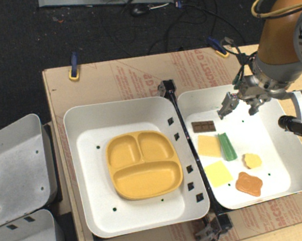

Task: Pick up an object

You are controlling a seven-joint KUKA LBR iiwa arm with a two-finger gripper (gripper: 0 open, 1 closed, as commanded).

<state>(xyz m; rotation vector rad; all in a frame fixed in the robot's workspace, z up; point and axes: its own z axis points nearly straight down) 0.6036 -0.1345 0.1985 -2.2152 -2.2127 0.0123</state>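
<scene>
Several small toy foods lie in the right bin point(297, 179): a brown bar point(202, 127), two yellow squares point(208, 146), a green stick point(226, 147) and an orange piece point(248, 184). They look light, stiff and rather flat, so the thicker green stick, taken across its narrow sides, seems easiest. Above the bin's far part the pincer point(241, 105) hangs with fingers spread, holding nothing.

grey arm point(291, 38), orange band point(281, 11)

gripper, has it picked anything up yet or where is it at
Nothing looks picked yet. The gripper hangs open over the right bin's far end with nothing between its fingers. The brown bar, yellow slices, green piece and orange piece all lie in the bin. Descent and grasp remain.
</scene>
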